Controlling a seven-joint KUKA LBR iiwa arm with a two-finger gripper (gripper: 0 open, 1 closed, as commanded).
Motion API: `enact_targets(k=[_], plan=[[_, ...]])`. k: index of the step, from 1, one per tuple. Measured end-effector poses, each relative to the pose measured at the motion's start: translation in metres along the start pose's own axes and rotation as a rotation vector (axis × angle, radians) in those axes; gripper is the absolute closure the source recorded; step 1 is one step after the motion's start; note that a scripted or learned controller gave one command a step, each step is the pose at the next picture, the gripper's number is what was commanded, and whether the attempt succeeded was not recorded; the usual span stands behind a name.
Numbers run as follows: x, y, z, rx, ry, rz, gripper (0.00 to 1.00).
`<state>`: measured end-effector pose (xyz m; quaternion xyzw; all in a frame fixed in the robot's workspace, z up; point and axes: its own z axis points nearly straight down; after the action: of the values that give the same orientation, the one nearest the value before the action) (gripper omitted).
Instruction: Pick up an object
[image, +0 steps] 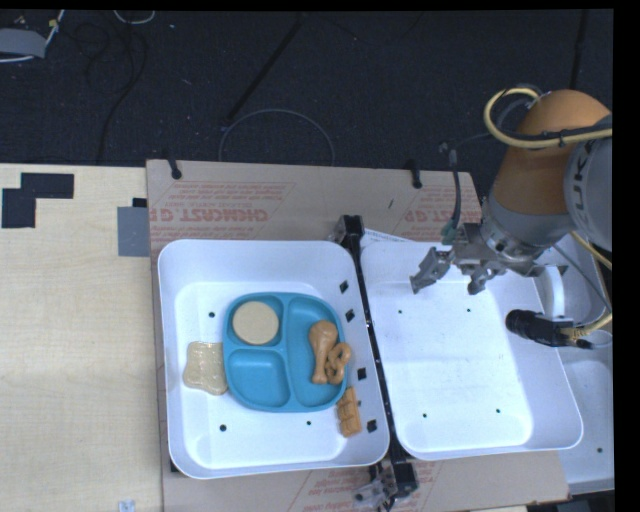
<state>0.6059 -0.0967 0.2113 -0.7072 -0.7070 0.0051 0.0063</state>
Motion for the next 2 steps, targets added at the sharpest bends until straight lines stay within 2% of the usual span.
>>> enact_targets(k=[1,2], plan=[[0.000,0.002,-0.008,-0.013,-0.001,-0.002,0.00],[-0.003,-0.001,0.055,-0.007,-0.001,0.000,0.00]])
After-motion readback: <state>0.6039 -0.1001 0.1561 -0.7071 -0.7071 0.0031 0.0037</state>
